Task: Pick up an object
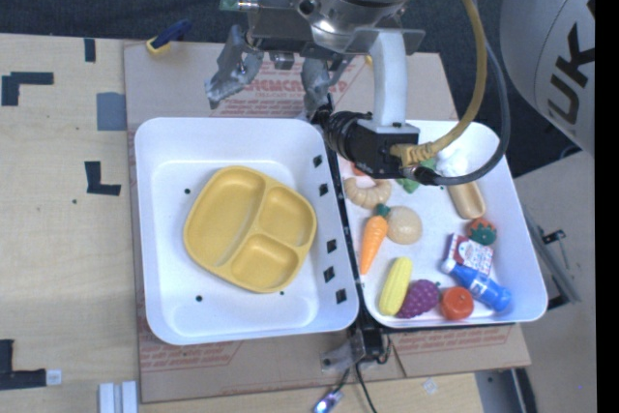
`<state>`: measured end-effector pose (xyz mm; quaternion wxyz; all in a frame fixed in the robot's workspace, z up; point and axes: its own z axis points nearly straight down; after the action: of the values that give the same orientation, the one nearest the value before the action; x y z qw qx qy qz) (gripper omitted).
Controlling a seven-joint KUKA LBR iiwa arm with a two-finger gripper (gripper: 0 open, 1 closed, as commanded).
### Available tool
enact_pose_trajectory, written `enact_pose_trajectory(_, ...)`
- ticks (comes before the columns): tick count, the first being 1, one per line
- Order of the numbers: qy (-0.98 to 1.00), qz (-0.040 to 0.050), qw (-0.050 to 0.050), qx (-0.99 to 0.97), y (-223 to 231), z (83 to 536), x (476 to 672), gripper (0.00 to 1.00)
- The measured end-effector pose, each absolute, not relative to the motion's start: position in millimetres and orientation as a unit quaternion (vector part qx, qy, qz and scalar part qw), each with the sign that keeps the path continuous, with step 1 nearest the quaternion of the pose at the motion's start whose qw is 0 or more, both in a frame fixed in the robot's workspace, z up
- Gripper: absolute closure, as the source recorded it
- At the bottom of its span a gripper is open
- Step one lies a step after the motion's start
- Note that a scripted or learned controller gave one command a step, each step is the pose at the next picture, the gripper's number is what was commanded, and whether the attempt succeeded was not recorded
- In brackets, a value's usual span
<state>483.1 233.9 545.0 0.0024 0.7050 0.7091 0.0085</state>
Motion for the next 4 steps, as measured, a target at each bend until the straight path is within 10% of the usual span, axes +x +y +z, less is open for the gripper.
enact_pose_trajectory(1,0.709,-0.0014,0.0,0.705,234.2,544.6,483.4,1.0)
enact_pose_trajectory(4,0.711,-0.0039,-0.001,0.703,236.4,573.2,483.6,1.0)
